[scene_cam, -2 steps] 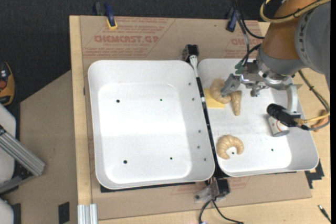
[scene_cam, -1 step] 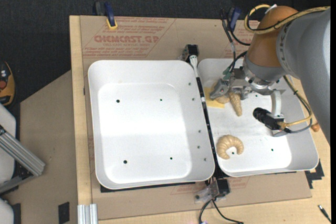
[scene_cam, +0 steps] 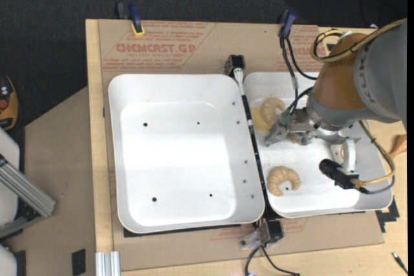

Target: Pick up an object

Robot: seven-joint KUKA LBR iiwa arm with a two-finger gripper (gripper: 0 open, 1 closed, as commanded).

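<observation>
Two tan, croissant-shaped objects lie in the right bin (scene_cam: 314, 197). The upper croissant (scene_cam: 267, 110) rests near the bin's left wall. The lower croissant (scene_cam: 283, 179) sits toward the front. My gripper (scene_cam: 279, 129) is low in the bin, just to the right of and below the upper croissant, touching or nearly touching its edge. The grey arm with its orange band (scene_cam: 339, 77) covers the bin's right half.
The left bin (scene_cam: 174, 152) lies alongside, parted from the right bin by a black divider strip (scene_cam: 252, 139). Cables (scene_cam: 294, 68) trail from the arm over the back of the right bin. Blue clamps (scene_cam: 134, 15) hold the board at the back edge.
</observation>
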